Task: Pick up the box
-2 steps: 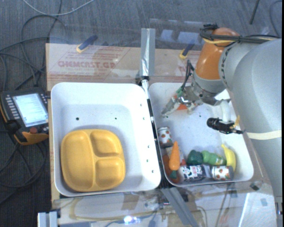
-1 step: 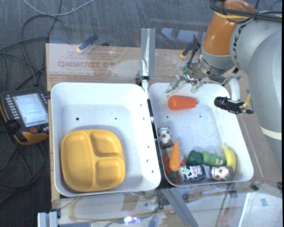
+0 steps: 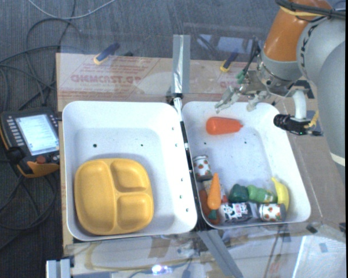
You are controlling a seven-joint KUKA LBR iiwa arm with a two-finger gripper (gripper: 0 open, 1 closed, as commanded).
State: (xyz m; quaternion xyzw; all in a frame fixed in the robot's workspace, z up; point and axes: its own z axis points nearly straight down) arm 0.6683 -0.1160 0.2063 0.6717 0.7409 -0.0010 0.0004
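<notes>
One gripper (image 3: 239, 97), fingers spread and empty, is seen at the right bin's (image 3: 290, 155) far rim; the box (image 3: 236, 211), long axis across, lies well nearer the camera.

Across the cardboard sheet (image 3: 113, 80) behind my left bin runs a line of faded red lettering, but it is too washed out for me to make out any word. The pendant (image 3: 32, 133) beside that bin has a lit screen whose contents are too small to read. The little cans (image 3: 202, 166) in my right bin carry printed pictures, no legible words.
</notes>
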